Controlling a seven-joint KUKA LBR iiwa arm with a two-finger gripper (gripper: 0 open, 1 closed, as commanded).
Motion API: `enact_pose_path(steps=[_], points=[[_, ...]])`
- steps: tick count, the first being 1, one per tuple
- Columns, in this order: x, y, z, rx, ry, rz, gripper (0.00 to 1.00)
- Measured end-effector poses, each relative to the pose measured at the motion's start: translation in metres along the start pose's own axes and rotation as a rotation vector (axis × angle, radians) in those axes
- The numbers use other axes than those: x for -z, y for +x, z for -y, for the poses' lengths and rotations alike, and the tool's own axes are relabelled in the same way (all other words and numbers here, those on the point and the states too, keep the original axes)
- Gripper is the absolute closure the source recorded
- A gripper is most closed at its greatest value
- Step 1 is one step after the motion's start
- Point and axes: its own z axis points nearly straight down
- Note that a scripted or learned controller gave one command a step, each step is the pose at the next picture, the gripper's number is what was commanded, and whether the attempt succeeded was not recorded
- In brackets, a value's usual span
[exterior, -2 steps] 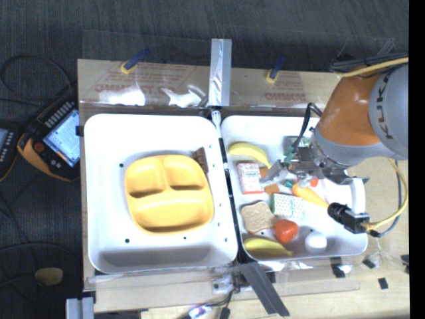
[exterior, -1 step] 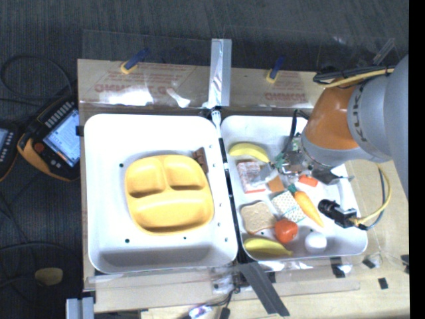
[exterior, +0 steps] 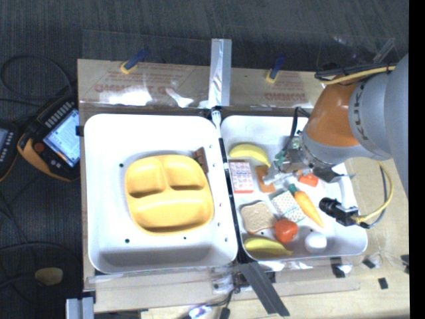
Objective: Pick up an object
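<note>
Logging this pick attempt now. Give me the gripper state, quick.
Gripper: low in the right bin, over the toy food near the upper banana; open, closed or holding cannot be told.

Dark grey carpet floor surrounds the bench. A wooden board tops the bench. Black cables and an orange-edged handheld pendant lie left on the floor.
</note>
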Motion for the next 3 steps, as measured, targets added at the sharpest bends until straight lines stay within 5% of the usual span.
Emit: enact_pose_path(steps=[1, 2, 3], points=[[0.072, 0.030, -0.035, -0.474, 0.018, 0.008, 1.00], [0.053, -0.028, -0.027, -0.684, 0.019, 0.009, 1.00], [0.054, -0.028, -0.027, -0.685, 0.018, 0.011, 0.00]])
